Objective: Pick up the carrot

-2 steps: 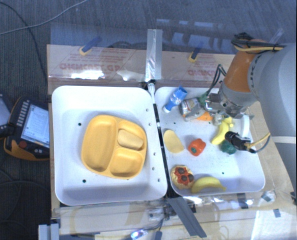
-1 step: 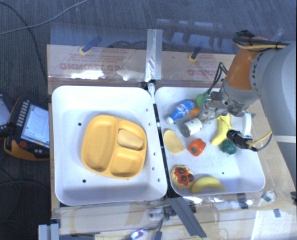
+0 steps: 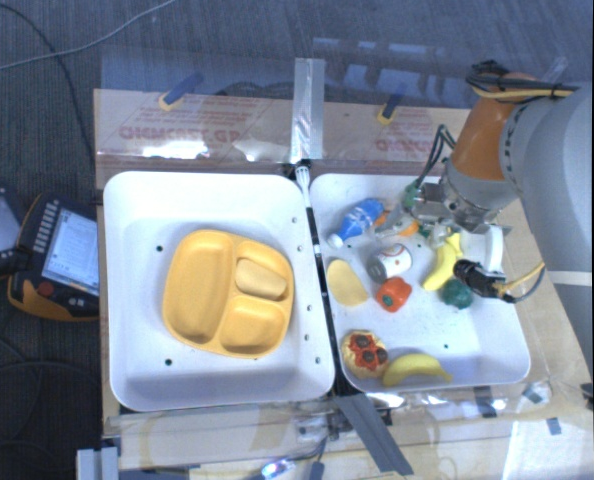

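From the camera view, two white bins are being shown side by side on the table (image 3: 197,133). The left bin (image 3: 137,228) is being occupied by one yellow divided tray (image 3: 227,290). The right bin (image 3: 497,353) is being reached into by the grey arm (image 3: 547,158) from the right, and the pincer (image 3: 422,218) is being held low over the far part of that bin. A small orange piece, taken to be the carrot (image 3: 409,230), is being seen just beside the pincer tip, on its near side; whether it is being touched cannot be told, and whether the pincer is open or closed cannot be told either.

Around it the following are being counted: one blue item (image 3: 361,218) to the left, one white and grey can (image 3: 390,262), one red-orange item (image 3: 394,293), two bananas (image 3: 442,264) (image 3: 415,369), one green item (image 3: 457,294), one pale yellow slice (image 3: 347,283) and one pizza piece (image 3: 364,350). One pendant (image 3: 57,258) is being left on the floor at far left.
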{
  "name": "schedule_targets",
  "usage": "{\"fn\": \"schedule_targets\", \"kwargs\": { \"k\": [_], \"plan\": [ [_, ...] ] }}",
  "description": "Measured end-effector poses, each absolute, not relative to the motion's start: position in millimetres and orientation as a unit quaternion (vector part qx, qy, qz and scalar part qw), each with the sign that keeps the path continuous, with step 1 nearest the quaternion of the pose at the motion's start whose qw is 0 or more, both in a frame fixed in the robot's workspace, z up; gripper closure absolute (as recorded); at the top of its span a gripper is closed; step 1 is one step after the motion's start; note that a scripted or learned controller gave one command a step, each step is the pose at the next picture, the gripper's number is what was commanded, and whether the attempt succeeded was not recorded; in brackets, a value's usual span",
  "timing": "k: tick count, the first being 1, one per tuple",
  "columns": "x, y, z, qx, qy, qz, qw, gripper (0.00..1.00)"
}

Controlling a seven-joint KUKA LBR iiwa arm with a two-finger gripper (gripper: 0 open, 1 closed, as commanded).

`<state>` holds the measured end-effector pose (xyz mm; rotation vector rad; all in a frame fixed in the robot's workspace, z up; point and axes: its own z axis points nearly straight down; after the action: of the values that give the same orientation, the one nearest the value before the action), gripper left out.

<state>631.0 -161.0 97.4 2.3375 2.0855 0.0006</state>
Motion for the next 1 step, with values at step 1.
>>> {"fn": "schedule_targets", "kwargs": {
  "k": [1],
  "plan": [
    [666.6,-183.2,85.7,0.713,0.701,-0.0058,-0.013,0.0]
  ]
}}
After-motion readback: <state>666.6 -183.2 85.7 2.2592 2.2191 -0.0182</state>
